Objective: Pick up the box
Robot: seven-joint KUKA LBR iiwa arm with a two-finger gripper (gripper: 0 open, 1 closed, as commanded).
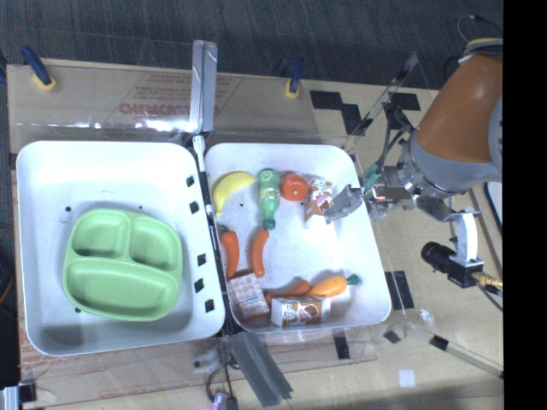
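Whether the hand [346, 203] is clenched cannot be told beside the small red-and-white printed box [319, 198] right of centre; the neighbouring red tomato [294, 187] could be knocked.

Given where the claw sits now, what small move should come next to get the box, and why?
Probably a short descent with a slight shift left. The claw hangs at the right bin's right side, right beside the small red-and-white box, which lies apart from the tomato. Whether the box sits between the fingers is unclear.

Red-white box [320, 198] tilted, right bin, beside tomato [293, 187].
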